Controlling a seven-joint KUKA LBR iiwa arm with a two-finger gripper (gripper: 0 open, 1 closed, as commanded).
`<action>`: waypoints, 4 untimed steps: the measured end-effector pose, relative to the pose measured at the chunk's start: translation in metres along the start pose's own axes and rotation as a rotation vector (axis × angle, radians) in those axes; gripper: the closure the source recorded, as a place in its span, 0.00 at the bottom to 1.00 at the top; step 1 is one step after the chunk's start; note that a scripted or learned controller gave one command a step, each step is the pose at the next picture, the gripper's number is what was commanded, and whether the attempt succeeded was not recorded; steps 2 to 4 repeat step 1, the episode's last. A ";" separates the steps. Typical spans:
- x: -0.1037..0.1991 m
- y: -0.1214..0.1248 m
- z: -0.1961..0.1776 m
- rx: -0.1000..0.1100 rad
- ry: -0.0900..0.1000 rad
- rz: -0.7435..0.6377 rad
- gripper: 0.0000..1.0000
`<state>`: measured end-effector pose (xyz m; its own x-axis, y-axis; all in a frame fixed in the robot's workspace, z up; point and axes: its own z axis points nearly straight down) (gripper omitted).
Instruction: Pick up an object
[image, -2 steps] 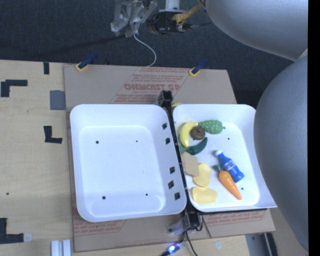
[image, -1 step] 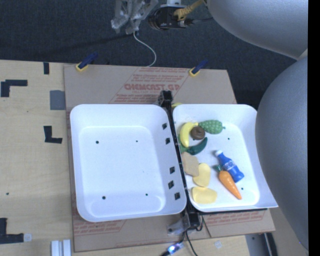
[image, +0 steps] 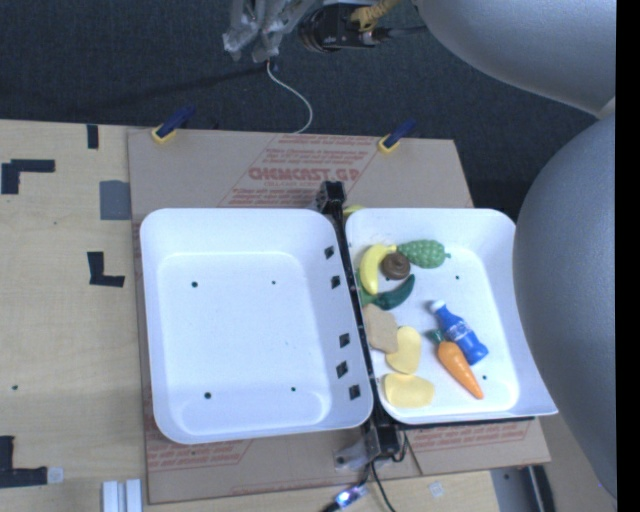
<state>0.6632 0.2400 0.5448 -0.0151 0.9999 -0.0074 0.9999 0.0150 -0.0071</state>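
Nine small toy items crowd the right bin (image: 503, 232), all towards its left and middle. A yellow banana (image: 371, 268) lies against the wall shared with the left bin, touching a brown round piece (image: 397, 265). A bumpy green piece (image: 423, 253) sits just beside that. A dark green curved piece (image: 397, 293) lies under the banana's lower end. Below come a tan slab (image: 379, 327), a pale yellow lobed piece (image: 406, 350) overlapping it, and another yellow piece (image: 408, 390) near the front wall. A blue bottle (image: 460, 334) and an orange carrot (image: 460, 369) lie touching, slanted. They have bare floor on their right and towards the back right corner.

The left bin (image: 240, 330) adjoins along the dark clipped seam. Both bins rest on a cardboard sheet (image: 290, 170) held by two blue-and-yellow clamps (image: 172, 122).

The gripper (image: 257, 33) hangs at the top edge, well apart from both bins and blurred. Whether it is wide or narrow cannot be told, and nothing is seen in it. A white cable (image: 292, 96) loops below it. The grey arm (image: 580, 250) covers the right side, cut off by the frame and hiding the right bin's outer rim.
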 end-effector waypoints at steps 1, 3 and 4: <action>-0.009 0.005 0.105 0.005 0.002 0.015 1.00; -0.009 0.005 0.105 0.005 0.002 0.015 1.00; -0.009 0.005 0.105 0.005 0.002 0.015 1.00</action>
